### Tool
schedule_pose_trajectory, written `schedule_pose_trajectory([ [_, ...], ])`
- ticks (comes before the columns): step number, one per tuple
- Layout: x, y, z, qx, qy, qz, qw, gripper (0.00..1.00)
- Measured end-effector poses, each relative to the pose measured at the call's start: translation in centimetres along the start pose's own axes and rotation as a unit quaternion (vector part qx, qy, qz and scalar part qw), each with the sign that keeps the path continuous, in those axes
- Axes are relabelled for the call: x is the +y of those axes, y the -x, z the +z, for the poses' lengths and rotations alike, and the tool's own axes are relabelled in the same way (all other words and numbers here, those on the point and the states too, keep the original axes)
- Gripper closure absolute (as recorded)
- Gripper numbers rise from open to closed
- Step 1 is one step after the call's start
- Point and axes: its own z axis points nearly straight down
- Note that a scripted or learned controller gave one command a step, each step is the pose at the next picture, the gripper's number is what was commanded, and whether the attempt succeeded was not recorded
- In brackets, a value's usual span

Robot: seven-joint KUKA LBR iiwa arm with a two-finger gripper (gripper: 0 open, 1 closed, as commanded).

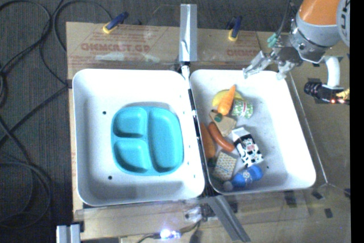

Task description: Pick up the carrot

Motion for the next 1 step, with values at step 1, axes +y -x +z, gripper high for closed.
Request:
schedule_pose_trajectory([
  [1,3.39,1.69,13.00,-0.002,-0.001,0.025,0.9997,0.00],
])
